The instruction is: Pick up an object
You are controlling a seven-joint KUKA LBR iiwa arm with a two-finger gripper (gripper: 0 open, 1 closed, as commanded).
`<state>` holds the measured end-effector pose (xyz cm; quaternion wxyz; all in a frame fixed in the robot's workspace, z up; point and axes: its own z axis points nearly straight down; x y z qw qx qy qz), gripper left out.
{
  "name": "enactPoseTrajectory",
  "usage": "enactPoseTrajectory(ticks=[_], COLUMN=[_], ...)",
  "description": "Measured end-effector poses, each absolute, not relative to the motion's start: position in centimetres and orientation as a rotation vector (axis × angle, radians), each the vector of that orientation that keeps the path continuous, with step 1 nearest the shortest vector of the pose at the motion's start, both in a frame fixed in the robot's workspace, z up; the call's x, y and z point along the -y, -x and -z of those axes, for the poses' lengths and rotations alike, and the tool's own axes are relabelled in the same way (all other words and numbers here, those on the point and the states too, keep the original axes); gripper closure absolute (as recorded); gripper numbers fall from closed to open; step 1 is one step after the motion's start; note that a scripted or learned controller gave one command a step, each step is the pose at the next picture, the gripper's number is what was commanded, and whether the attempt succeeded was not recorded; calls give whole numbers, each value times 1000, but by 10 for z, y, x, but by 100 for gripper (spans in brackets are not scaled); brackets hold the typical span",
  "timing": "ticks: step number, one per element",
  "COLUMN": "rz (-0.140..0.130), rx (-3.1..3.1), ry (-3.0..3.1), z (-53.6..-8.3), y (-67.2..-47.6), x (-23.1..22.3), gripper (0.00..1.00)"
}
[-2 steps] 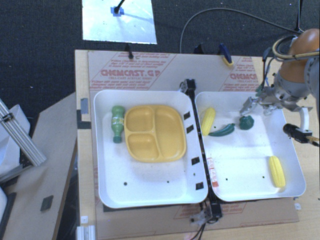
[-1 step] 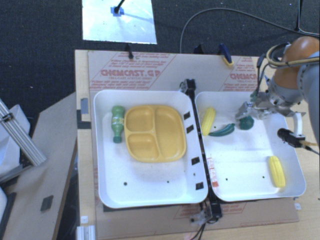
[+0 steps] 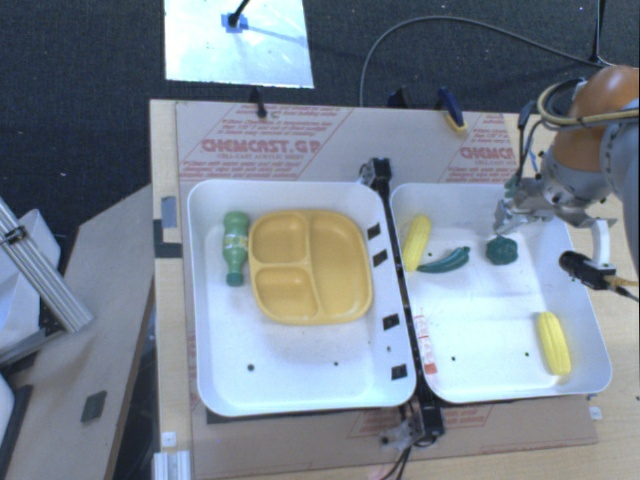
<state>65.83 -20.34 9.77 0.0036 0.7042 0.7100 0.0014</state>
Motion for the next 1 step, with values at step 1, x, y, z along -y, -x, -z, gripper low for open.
enactPoseTrajectory(ticks=[1], rz=[-6], rx=[-2221], ry=[-2213], z=[-144], y=[-655], x=[204], gripper=[100])
